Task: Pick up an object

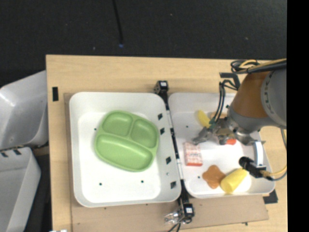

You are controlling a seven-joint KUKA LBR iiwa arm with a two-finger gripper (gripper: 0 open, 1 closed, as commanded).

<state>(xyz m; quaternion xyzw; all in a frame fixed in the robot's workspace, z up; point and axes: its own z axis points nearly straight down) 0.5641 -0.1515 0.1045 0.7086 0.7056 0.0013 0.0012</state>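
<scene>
My gripper [212,135] hangs low over the middle of the right bin [193,103], on the grey arm with the orange band [248,100]. A small yellow object [203,117] lies just behind and to the left of it, partly covered by the wrist cables. Right beside the gripper, on its right, a small red-orange piece [231,140] peeks out. A pink-and-white packet [193,155] lies in front of the gripper on the left. Further forward rest a brown-orange flat piece [211,176] and a yellow cylinder [233,180].
The left bin [82,178] holds a green divided plate [127,140]. A ridge with black clips [170,139] separates the bins. A black-tipped part of the arm [251,164] and its cables overhang the right bin's right side.
</scene>
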